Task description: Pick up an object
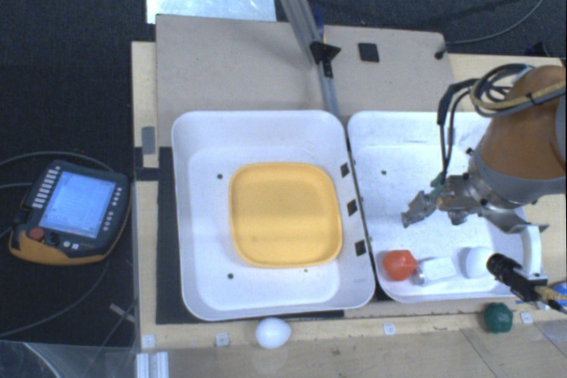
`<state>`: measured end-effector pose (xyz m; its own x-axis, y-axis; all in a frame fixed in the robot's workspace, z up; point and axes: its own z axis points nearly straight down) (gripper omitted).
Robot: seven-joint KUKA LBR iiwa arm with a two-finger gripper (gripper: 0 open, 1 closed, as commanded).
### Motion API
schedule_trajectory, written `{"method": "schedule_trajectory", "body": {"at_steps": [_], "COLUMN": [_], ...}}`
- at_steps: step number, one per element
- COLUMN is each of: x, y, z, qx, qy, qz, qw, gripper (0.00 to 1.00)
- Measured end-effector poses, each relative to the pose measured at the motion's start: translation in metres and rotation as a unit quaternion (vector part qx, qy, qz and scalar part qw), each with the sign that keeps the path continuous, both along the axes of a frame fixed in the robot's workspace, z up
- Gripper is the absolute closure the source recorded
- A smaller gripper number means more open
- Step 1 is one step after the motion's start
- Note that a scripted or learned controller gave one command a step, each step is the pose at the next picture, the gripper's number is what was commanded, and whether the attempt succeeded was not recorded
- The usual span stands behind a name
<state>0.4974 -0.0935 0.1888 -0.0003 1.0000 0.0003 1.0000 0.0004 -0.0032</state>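
Observation:
In the right bin [390, 150], a small red object [399, 264] lies near the front edge. Beside it are a small white piece [434, 270] and a round white object [474, 261]. My gripper [416, 212] hangs over the middle of this bin, a little above and behind the red object and apart from it. I see nothing held in it. The grey arm with its orange band [527, 133] reaches in from the right.
The left bin [199, 190] holds a square yellow plate [285, 213]. Outside the bins, a white egg-shaped object [273, 333] and a green ball [498, 318] lie on the bench front. A teach pendant [69, 210] lies far left.

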Motion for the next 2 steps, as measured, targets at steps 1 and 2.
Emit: {"method": "schedule_trajectory", "body": {"at_steps": [1,2], "x": [0.001,0.0], "y": [0.01,0.01], "z": [-0.049,-0.1], "qx": [0.0001,-0.0001], "qy": [0.0,-0.001], "qz": [0.0,0.0], "qw": [1.0,1.0], "gripper": [0.0,0.0]}}
